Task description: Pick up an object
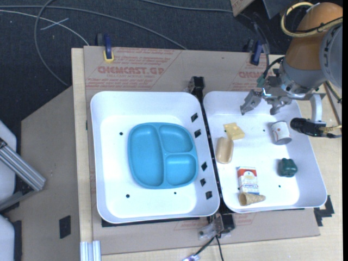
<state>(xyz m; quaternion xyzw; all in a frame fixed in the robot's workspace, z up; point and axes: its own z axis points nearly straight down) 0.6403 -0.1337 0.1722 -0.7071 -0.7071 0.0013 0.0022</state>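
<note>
My gripper (262, 105) hangs open over the far part of the right bin (310, 200), its two fingers spread and nothing between them. Below it in that bin lie a yellow cheese wedge (234, 131), a tan bread roll (224, 149), a small white can (280, 132), a dark green object (287, 167), a red and white box (248, 180) and a tan piece (252, 199) at the near edge. The cheese wedge lies nearest the fingers, down and to their left.
The left bin (103, 200) holds a blue divided plate (162, 154). A black divider with clips (204, 145) runs between the bins. Blue clamps (109, 47) sit at the board's far edge, and cables trail across the dark floor beyond.
</note>
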